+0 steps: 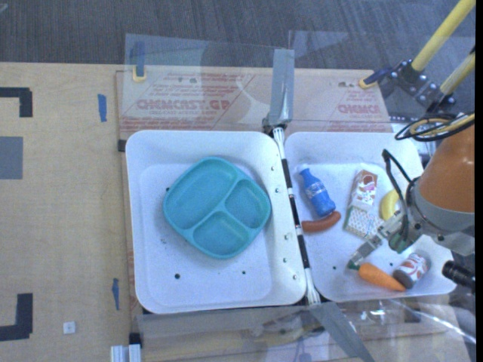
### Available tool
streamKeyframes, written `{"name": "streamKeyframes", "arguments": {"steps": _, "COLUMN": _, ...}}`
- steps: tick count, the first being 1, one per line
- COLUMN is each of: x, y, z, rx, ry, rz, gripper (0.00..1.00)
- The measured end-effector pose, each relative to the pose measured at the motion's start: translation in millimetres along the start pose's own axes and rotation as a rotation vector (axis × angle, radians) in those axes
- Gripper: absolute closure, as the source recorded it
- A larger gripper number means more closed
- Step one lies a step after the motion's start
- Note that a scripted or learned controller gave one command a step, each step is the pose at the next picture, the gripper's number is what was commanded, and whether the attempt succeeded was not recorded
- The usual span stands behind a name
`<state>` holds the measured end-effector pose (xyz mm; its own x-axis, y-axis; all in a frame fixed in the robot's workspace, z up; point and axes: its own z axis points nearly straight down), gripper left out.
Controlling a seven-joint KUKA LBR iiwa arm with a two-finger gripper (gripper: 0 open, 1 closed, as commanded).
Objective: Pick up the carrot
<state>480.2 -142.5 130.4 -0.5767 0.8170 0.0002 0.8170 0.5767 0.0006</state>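
Your end effector reaches into the right bin from the right, its pale fingers pointing down and to the left; you cannot tell from this angle whether they stand wide or narrow, and nothing shows between them. The carrot lies just below and slightly right of the fingertips, very near them, close to the bin's front edge. It is orange, tapered, with a small green stub at its left end, and lies almost flat, tilted down toward the right. Just beside its right end sits a small red and white can. Farther left lie a sausage and a blue bottle. A teal divided plate rests in the left bin on the desk.
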Motion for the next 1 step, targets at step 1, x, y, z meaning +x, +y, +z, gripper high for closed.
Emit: {"name": "streamKeyframes", "arguments": {"steps": 1, "x": 8.5, "y": 5.9, "z": -41.8, "rx": -0.003, "ry": -0.006, "rz": -0.181, "gripper": 0.0}}
